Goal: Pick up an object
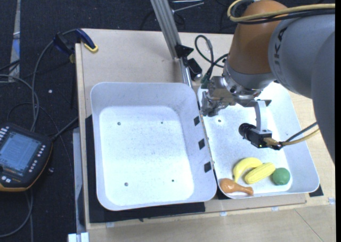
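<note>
Camera view — the gripper [213,103] hangs over the right bin [298,129], near that bin's far left corner; whether it is released or clenched cannot be told. At the right bin's near edge lie a banana [244,167], a corn cob [260,172], a green ball [281,176] and an orange drumstick-shaped toy [235,186] — all well apart from the gripper.

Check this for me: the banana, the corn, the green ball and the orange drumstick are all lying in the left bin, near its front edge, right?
Not quite. The camera view shows the banana, corn, green ball and orange drumstick in the right bin, not the left bin. They do lie near its front edge.
</note>
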